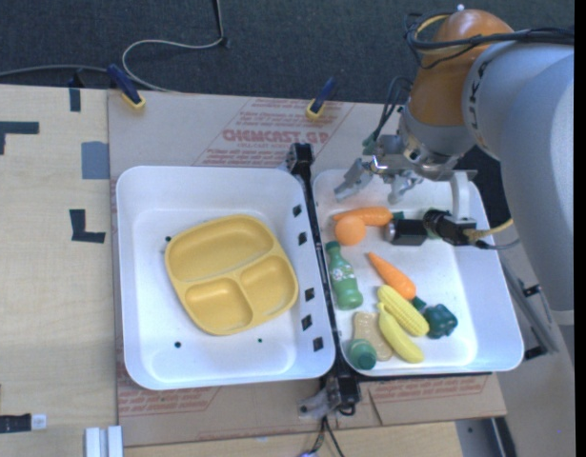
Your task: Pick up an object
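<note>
My gripper hangs over the far end of the right bin, open, with nothing between its two grey fingers. Just below it lies an orange ball-shaped toy touching a small orange piece. Nearer the front lie a green bottle, a carrot, two yellow banana-like toys, a dark green piece and a beige item with a green end.
The left bin holds a yellow divided plate. A black divider with clips runs between the bins. Blue and yellow clamps sit on the cardboard at the back.
</note>
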Controlling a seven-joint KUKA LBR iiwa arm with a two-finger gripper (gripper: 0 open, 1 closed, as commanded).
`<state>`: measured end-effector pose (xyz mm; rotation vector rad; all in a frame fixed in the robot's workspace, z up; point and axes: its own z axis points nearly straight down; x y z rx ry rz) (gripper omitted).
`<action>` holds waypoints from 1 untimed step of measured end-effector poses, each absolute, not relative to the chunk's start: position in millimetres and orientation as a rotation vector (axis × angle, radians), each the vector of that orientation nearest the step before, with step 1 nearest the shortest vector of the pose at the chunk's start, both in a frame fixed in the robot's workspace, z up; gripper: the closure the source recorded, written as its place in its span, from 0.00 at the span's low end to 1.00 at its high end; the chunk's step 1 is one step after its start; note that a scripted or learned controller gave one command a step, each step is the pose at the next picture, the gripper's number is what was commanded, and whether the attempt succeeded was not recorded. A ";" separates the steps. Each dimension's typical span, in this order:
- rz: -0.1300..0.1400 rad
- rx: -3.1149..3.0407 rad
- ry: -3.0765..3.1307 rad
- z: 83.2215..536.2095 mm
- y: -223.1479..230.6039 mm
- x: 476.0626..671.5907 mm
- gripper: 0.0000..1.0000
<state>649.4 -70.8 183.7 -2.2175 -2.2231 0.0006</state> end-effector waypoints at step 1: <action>0.002 -2.218 -2.222 183.8 -46.7 649.3 0.00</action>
